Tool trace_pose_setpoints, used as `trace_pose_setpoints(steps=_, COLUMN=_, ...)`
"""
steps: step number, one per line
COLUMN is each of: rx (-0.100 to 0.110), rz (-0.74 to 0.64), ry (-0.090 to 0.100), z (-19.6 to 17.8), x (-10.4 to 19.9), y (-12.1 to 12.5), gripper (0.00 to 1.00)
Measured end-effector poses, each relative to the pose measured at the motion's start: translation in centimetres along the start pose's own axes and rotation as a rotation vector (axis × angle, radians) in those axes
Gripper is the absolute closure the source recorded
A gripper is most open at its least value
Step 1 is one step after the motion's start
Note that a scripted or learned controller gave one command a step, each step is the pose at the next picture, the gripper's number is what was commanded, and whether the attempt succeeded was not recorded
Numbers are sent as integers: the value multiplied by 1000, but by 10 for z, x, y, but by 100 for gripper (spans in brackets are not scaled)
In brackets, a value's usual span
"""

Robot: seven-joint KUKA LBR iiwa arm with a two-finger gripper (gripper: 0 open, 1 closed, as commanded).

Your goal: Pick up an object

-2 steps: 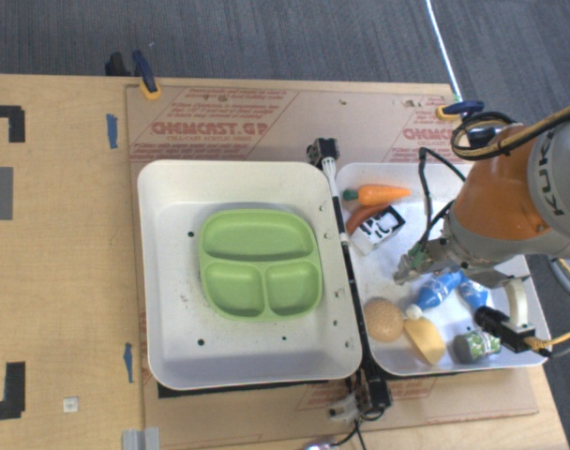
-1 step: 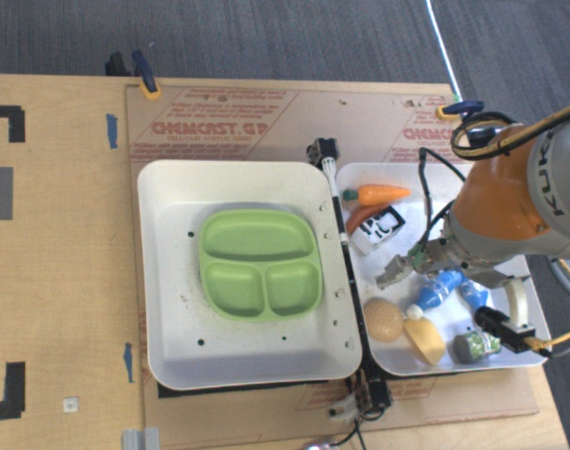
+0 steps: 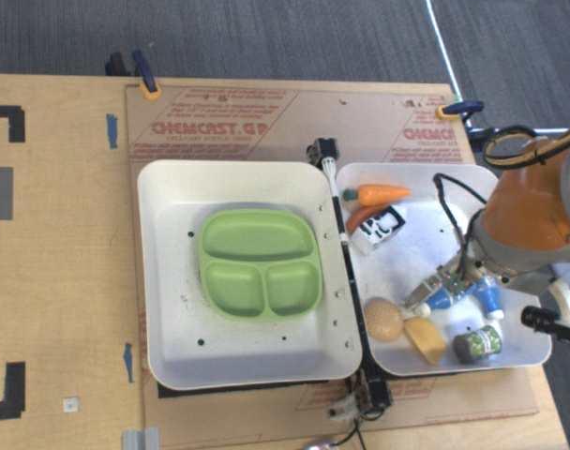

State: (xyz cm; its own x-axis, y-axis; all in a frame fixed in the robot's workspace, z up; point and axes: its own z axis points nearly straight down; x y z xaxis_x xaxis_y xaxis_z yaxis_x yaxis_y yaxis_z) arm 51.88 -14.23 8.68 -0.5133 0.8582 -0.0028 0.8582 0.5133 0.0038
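i'm at the reaching step: my gripper (image 3: pixel 433 292) hangs low in the right bin (image 3: pixel 510 356), just beside the blue object (image 3: pixel 450 297); its opening i cannot tell. next, centre over it and close.

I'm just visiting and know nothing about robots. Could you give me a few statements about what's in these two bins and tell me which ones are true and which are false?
1. A green divided plate lies in the left bin. True.
2. The carrot lies on the green plate. False: it lies in the right bin, near its far edge.
3. The gripper is over the right bin. True.
4. The green plate has food in its compartments. False: nothing lies in them.
5. A yellow block lies beside a round tan ball. True.
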Motion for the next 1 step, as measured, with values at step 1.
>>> trace_pose_setpoints(steps=1, rx=-2, rz=88, ry=-3, z=0, x=40, y=17, gripper=0)
